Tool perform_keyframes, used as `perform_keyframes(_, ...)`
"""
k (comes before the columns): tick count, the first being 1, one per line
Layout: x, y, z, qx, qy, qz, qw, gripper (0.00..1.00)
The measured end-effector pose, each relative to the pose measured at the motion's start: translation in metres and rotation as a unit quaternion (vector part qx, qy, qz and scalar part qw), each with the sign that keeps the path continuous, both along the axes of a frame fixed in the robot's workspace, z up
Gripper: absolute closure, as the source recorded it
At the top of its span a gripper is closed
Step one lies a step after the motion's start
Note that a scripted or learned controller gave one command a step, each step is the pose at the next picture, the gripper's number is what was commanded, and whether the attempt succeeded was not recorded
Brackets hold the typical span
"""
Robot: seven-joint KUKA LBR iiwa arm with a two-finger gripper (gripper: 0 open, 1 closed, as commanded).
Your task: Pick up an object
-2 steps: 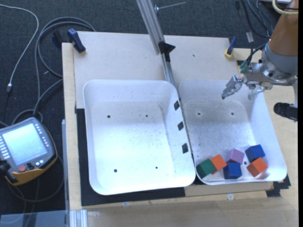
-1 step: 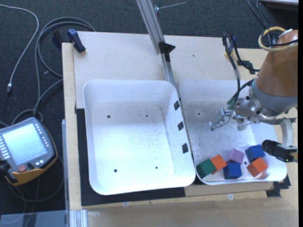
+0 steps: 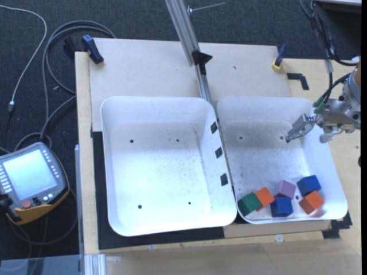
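Note:
Several small cubes lie clustered in the near right corner of the right bin (image 3: pixel 258 153). They are a green cube (image 3: pixel 248 203), an orange cube (image 3: pixel 264 196), a blue cube (image 3: pixel 281 205), a purple cube (image 3: pixel 285 188), a second blue cube (image 3: pixel 309 184) and a second orange cube (image 3: pixel 312 201). My gripper (image 3: pixel 312 133) hangs over the right bin's far right side, well behind the cubes. It is open, with nothing between its fingers (image 3: pixel 296 129).
The left bin (image 3: pixel 114 153) stands beside the right one, with a metal pole (image 3: pixel 184 27) rising from the gap between them. A teach pendant (image 3: pixel 28 179) and cables lie on the floor at left. Clamps hold the board's far corners.

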State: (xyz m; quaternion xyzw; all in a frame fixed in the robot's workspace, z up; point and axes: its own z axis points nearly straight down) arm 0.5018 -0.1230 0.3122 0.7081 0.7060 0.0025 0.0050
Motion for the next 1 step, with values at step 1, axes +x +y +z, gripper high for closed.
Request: perform_keyframes(1,0.0384,0.0077,0.0040,0.0009,0.003,0.003,1.0000,0.00)
